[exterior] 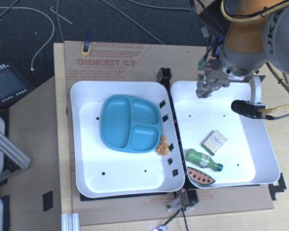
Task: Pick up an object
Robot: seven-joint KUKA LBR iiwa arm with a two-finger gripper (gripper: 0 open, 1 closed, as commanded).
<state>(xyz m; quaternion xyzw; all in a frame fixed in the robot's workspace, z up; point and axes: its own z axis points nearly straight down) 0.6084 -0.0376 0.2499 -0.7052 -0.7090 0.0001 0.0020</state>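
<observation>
Around my bins: bench clutter and cables

My two white bins (86, 177) sit on a cardboard sheet (111, 57) printed with red lettering, a blue-and-yellow clip (87, 44) at its far edge. Black clips (164, 74) join the bins along their shared wall. Beyond the cardboard I see dark carpet (135, 13) crossed by thin white cables (43, 13), a dark screen device (7, 83) at the left edge, and an aluminium rail (7, 146) below it.
</observation>
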